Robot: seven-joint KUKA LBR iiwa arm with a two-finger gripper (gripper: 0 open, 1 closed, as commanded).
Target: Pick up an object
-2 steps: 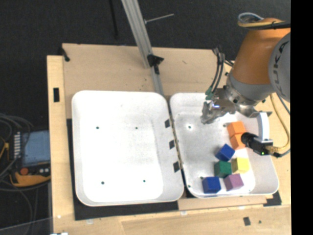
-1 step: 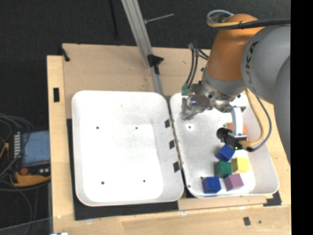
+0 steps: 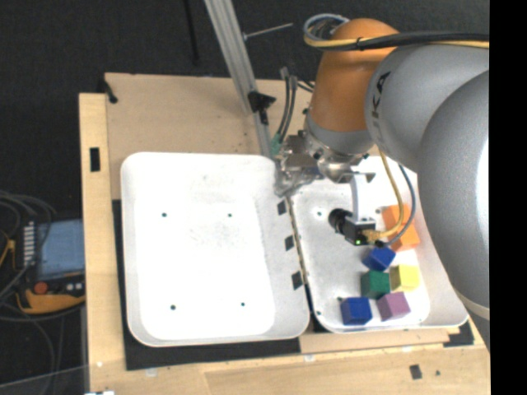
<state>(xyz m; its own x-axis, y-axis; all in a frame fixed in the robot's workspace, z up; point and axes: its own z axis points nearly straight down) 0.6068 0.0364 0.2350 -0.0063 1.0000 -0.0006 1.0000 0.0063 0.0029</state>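
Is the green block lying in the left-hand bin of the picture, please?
No, the green block lies in the right-hand bin, beside a yellow block.

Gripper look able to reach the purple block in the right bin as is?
Probably yes. The purple block lies uncovered near the front of the right bin, top exposed; the gripper is over the bin's far left corner. The yellow block sits tight behind it, so side clearance is slim.

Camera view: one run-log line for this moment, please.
end effector: right bin, upper-left corner | coloured blocks: six, same bin, lower right, apart from end effector
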